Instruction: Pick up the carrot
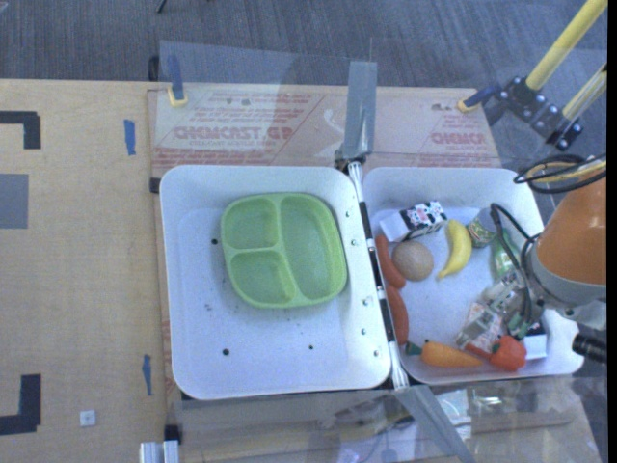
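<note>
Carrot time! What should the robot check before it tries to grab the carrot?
1. Carrot in sight, lying near the front wall of the right bin: ok.
2. Room around it: not ok, a red toy touches its right end.
3. Gripper above the carrot: not ok, it sits up and to the right.
4. Fingers open: cannot tell.
5. Nothing on top of the carrot: ok.
6. Banana and egg out of the way: ok, both lie farther back.
</note>
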You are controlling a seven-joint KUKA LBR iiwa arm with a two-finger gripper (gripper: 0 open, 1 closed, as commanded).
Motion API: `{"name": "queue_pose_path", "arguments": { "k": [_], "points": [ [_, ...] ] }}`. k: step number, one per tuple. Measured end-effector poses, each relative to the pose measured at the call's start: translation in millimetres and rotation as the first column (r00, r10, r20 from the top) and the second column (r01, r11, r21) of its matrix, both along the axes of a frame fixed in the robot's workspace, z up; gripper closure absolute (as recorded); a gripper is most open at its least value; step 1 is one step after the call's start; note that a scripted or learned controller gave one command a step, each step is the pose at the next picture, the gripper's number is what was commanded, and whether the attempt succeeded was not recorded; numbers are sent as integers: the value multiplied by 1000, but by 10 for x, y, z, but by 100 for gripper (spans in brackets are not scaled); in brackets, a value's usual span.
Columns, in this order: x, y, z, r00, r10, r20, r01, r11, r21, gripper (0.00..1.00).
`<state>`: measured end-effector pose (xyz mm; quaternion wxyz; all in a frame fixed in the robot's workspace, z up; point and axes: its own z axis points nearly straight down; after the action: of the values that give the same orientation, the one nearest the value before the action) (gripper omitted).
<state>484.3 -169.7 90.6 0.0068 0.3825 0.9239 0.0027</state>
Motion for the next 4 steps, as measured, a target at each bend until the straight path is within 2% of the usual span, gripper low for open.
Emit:
{"name": "queue_pose_path", "arguments": {
  "k": [2, 3, 4],
  "points": [
    [0, 0, 0, 1000, 0, 0, 0, 1000, 0, 0],
    [27, -13, 122, 1000, -1, 9, 1, 1000, -3, 100],
    [28, -16, 124, 1000, -2, 9, 2, 1000, -4, 0]
  ]
}}
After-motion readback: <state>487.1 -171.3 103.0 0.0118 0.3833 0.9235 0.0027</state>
